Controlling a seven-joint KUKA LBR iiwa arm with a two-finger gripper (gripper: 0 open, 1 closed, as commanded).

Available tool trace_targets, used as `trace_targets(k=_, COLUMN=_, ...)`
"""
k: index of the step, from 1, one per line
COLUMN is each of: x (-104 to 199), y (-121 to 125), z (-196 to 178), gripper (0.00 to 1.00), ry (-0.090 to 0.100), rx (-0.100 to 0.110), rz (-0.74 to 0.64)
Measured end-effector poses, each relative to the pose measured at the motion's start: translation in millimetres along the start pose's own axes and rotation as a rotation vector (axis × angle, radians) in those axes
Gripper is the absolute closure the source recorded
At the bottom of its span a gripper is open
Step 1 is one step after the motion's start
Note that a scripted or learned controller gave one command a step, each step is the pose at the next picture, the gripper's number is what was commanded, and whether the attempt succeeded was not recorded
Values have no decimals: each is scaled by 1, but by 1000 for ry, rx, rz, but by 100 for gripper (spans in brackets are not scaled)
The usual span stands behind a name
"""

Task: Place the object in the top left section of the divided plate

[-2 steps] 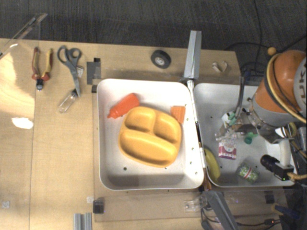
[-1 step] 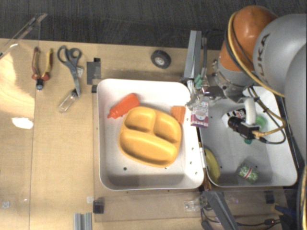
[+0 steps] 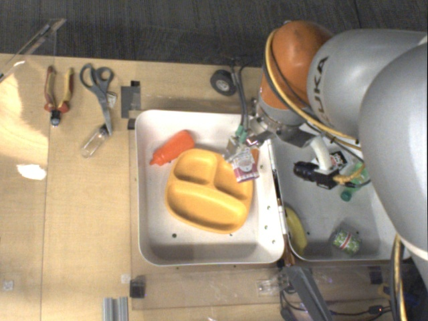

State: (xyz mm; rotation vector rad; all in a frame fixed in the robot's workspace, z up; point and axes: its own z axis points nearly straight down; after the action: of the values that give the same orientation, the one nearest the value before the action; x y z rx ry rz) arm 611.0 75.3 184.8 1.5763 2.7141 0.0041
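Lying inside the left bin [image 3: 150, 199], a yellow divided plate [image 3: 208, 191] is taken as the landmark. An orange carrot [image 3: 171, 147] is placed just off the plate's upper left edge, on the bin floor. The gripper [image 3: 242, 154] is positioned over the plate's upper right corner, and a small packet [image 3: 245, 166] is seen at its tip, on that corner. Whether the packet is clamped cannot be told. Scissors [image 3: 100, 95] and pliers [image 3: 57, 93] are laid well to the plate's upper left, on the bench [image 3: 73, 233].
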Motion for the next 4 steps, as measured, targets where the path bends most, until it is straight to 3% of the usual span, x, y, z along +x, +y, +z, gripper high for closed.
trace_targets(k=1, x=55, y=26, z=-28, gripper=100, ry=0, rx=-2, rz=9)
trace_targets(k=2, x=55, y=-8, z=23, gripper=100, ry=0, rx=-2, rz=-128)
trace_targets(k=3, x=13, y=-31, z=-1, gripper=100, ry=-2, rx=-4, rz=-102)
trace_targets(k=4, x=77, y=35, z=7, gripper=100, ry=1, rx=-1, rz=-92)
